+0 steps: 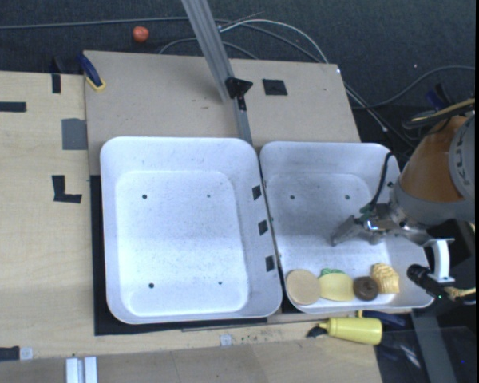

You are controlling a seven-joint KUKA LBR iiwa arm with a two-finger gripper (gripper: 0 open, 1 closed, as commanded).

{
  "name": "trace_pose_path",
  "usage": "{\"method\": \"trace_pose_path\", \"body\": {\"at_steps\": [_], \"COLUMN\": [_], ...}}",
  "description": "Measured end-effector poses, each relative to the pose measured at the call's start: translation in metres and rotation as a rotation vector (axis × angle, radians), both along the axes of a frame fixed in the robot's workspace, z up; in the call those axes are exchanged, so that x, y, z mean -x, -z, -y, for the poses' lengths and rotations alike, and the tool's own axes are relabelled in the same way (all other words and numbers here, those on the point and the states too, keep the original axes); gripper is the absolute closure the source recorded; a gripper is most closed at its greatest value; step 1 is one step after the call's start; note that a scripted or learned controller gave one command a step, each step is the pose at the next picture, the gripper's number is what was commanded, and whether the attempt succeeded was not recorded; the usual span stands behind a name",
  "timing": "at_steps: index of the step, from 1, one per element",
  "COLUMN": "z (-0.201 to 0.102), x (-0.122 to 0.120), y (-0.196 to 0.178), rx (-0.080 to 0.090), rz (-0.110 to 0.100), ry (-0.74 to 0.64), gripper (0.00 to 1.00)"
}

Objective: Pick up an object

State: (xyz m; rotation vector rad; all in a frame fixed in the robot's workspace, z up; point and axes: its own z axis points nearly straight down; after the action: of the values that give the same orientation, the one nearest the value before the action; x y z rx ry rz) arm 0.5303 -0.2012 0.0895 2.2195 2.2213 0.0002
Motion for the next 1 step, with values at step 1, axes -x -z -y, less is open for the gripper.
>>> {"method": "trace_pose_path", "body": {"at_steps": [1], "z": [0.0008], "x": [-0.0006], "y": [-0.0114], "rx": [0.001], "rz": [0.002], "ry": [0.001], "gripper": [1.00]}}
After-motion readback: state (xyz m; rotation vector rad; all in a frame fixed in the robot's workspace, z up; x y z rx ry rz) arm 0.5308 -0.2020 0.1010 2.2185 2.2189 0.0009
